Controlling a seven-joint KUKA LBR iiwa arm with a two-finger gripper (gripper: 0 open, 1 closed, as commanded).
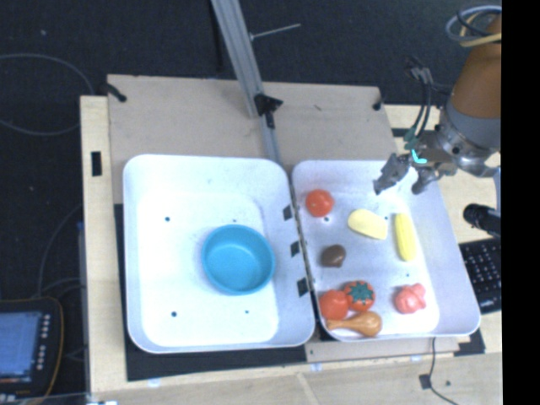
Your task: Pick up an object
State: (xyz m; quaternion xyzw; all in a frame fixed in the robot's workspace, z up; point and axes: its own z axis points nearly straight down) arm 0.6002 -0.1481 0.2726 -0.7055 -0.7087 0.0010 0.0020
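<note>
My gripper hangs over the far right part of the right bin, its two dark fingers spread apart with nothing between them. Below it lie a pale yellow lemon-like piece and a yellow banana-like piece. A small red ball sits near the bin's left wall. A brown lump lies at the middle. Near the front are a red tomato, an orange-red fruit with a green top, a tan pear shape and a pink piece.
The left bin holds a blue bowl. A grey metal pole slants down to the gap between the bins. A keyboard lies right of the bench, and a small screen sits at the lower left.
</note>
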